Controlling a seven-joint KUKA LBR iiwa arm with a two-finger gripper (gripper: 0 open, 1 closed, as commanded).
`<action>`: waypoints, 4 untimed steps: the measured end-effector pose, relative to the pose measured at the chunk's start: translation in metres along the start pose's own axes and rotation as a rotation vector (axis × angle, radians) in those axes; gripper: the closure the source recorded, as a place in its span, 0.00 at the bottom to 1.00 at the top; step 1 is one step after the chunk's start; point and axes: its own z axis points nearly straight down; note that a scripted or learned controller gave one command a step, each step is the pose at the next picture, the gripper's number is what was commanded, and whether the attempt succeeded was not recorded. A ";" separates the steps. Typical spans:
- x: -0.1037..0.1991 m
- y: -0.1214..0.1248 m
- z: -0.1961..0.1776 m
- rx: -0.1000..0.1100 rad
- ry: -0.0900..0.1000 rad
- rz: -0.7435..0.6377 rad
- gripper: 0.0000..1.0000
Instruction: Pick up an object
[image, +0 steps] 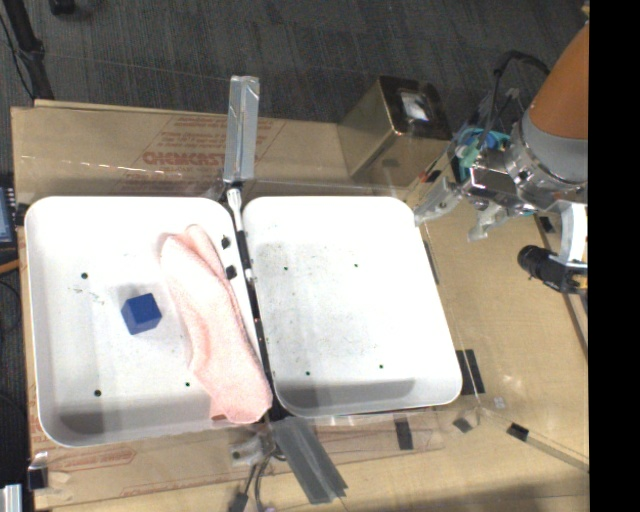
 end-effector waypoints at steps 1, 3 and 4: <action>-0.006 -0.045 0.066 0.003 0.000 -0.093 0.00; -0.007 -0.021 0.058 0.008 -0.001 -0.131 1.00; -0.007 -0.021 0.058 0.008 -0.001 -0.130 0.00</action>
